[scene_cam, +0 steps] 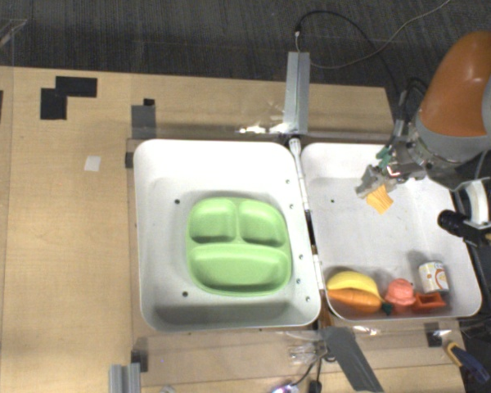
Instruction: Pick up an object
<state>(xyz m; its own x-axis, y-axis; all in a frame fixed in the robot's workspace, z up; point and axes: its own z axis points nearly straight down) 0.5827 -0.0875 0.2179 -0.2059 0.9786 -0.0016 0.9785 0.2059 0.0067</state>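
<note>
Camera view: a small orange block (380,201) is seen pinched between the fingers of the gripper (378,188), raised over the right bin (344,178); no lettering can be read.

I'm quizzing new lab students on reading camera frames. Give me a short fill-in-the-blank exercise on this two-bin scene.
1. The green divided plate lies in the ____ bin of the view.
2. The plate has ____ compartments.
3. The gripper is over the right bin, with a small ____ block at its fingertips.
4. The banana lies along the right bin's ____ edge, beside the can.

Missing words: left; three; orange; near (bottom)
</note>
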